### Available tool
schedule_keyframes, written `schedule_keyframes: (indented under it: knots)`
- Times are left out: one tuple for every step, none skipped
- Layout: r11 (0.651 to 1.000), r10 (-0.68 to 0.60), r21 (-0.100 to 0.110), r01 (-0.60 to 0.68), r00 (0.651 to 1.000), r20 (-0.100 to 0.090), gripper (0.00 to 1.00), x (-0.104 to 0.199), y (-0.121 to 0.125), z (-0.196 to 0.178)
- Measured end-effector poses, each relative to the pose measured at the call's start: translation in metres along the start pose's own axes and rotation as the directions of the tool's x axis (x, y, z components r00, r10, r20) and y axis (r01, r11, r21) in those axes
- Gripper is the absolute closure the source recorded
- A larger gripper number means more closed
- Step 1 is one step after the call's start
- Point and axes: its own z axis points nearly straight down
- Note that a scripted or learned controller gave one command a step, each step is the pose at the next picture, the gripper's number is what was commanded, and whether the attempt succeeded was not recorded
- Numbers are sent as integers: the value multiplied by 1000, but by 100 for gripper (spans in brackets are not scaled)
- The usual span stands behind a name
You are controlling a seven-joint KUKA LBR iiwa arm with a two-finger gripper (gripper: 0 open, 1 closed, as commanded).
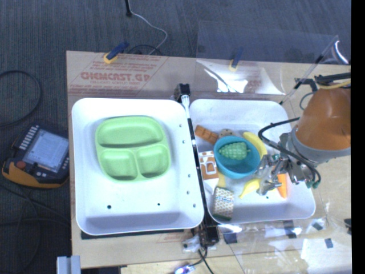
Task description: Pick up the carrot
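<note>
The carrot (281, 185), a small orange piece, is seen in the right bin (296, 211), near that bin's right wall and toward its front edge. The gripper (272, 176) is lowered directly over it, and the orange piece is seen right at the fingertips; whether it is actually clamped between them cannot be told, and how far the claw is spread cannot be told either, since cables and metal parts clutter that spot. Just to the left of the carrot, a yellow piece (249, 188) lies slanted on the bin floor. Further left, a blue bowl (236, 157) is set, with a green knobbly item (232, 150) inside it. A banana (254, 142) is laid against the bowl's upper right rim. A brown waffle-like piece (206, 134) is found near the bin's upper left, and a patterned block (223, 201) rests near the front left corner. The arm's orange band (325, 124) is seen above the wrist at the right. In the left bin (85, 210), a green divided plate (133, 146) is placed. On the floor left of the bench, a handheld control pendant (40, 156) is noted.
</note>
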Motion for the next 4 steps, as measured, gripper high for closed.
schedule_keyframes:
  knots:
    - [999,-41,1,41,999,2,100,-3,45,-28]
    - [986,-170,4,170,986,3,100,5,49,28]
    - [922,-387,7,387,922,5,100,-2,-17,-132]
    - [913,-407,-14,407,913,-11,100,-27,6,18]
